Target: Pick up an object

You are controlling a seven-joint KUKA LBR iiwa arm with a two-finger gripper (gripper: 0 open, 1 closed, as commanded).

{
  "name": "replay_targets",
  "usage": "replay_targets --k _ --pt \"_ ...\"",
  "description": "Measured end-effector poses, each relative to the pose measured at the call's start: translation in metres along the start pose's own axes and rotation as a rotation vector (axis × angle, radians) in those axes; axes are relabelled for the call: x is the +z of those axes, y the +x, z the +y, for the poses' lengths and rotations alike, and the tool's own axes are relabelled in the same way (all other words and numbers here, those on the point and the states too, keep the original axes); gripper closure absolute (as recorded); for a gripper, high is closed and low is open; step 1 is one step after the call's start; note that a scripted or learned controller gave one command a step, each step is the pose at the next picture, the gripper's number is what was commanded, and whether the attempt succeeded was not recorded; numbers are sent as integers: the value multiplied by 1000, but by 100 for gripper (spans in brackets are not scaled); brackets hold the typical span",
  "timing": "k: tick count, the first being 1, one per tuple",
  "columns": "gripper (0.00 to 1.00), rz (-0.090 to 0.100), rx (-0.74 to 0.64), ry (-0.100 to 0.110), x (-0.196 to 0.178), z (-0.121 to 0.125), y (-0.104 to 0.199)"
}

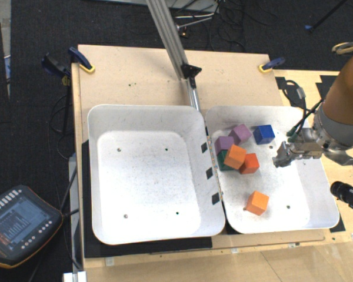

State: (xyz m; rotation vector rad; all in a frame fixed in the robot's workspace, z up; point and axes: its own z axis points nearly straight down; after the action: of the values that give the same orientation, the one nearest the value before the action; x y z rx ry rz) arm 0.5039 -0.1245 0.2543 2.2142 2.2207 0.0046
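Observation:
The right bin (300, 213) holds several blocks. A blue cube (263, 134) lies near its back, with two purple blocks (240, 133) (225, 143) to its left. An orange block (236, 155) rests over a green one (221, 160), beside a red-orange block (249, 164). Another orange cube (257, 202) sits alone toward the front. My gripper (280, 159) hangs over the right bin's middle, right of the cluster and below the blue cube. I see nothing between its fingers.
The left bin (100, 175) sits beside the right one. A metal pole (167, 31) slants down to the bins' shared back edge. A teach pendant (17, 222) lies at the lower left. Clamps (82, 60) (270, 64) hold the board's back corners.

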Motion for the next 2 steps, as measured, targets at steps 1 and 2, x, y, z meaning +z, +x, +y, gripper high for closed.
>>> replay_targets --k 1,2 --pt "100 3 -5 3 -2 7 44" --pt "100 3 -6 4 -3 25 99"
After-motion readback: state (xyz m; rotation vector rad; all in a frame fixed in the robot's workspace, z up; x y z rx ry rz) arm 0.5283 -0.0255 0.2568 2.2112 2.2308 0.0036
